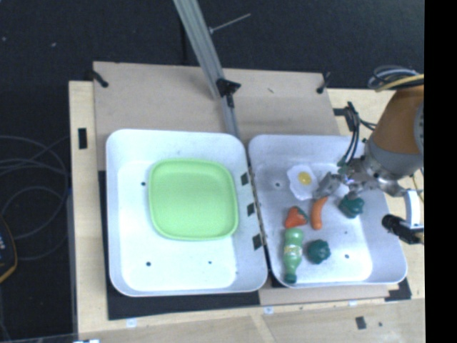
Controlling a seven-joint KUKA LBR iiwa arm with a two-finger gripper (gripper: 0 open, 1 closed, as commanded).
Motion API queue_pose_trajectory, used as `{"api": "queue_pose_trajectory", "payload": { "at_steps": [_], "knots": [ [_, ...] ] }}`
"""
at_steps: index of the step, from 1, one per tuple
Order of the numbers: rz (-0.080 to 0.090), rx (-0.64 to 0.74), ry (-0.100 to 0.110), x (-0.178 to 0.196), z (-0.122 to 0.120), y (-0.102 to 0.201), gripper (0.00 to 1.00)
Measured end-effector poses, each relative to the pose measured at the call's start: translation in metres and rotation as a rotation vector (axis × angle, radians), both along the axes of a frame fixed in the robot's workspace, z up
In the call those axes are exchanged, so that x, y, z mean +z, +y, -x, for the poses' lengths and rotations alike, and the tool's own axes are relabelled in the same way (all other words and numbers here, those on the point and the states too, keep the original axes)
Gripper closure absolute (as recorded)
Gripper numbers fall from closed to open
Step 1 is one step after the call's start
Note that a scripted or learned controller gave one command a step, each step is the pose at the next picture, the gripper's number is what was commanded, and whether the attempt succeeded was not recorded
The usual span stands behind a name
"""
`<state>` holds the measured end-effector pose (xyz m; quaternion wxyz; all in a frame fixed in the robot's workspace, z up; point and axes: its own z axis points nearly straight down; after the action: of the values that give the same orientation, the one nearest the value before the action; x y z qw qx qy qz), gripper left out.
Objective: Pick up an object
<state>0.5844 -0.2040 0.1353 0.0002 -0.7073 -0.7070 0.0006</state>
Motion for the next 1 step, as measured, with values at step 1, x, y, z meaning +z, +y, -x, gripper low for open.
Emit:
{"api": "queue_pose_trajectory", "payload": {
  "at_steps": [1],
  "knots": [
    [0.000,-0.001,-0.004,0.0122,-0.0007,-0.0005,1.00]
  ]
}}
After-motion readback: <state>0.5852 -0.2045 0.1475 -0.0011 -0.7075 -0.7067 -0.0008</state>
